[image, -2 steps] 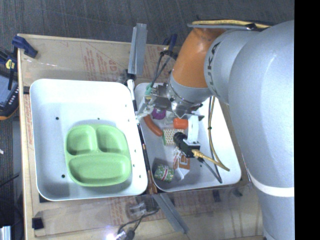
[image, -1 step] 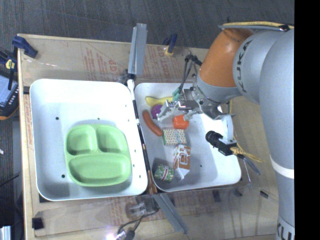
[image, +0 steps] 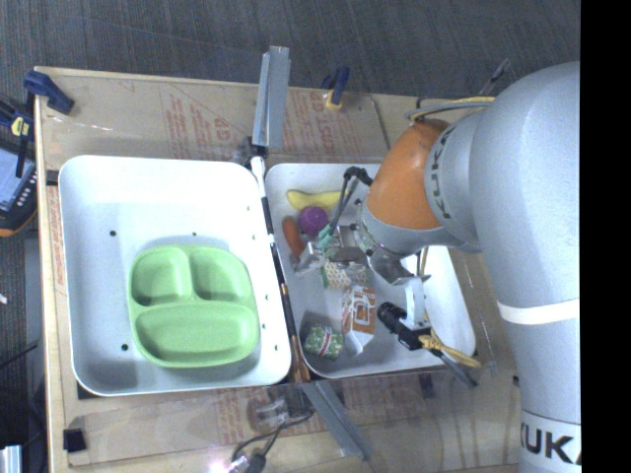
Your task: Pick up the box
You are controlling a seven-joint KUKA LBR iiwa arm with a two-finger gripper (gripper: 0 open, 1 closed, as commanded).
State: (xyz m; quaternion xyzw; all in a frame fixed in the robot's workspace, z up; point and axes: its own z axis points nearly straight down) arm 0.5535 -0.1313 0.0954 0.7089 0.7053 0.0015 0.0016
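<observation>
A green divided plate (image: 194, 306) sits in the left bin (image: 84, 264). In the right bin (image: 458, 328), the box (image: 359, 313) lies flat just below the gripper (image: 333, 255); its fingers' opening cannot be told.

Smooth plastic bins (image: 89, 264) (matt green tray (image: 192, 308))

The arm (image: 473, 195) covers the right bin's (image: 449, 348) upper right part and hides how the jaws stand. The box (image: 359, 313) beneath it is too small to read, and the yellow item (image: 314, 200) is half hidden behind the purple one (image: 314, 220)
</observation>
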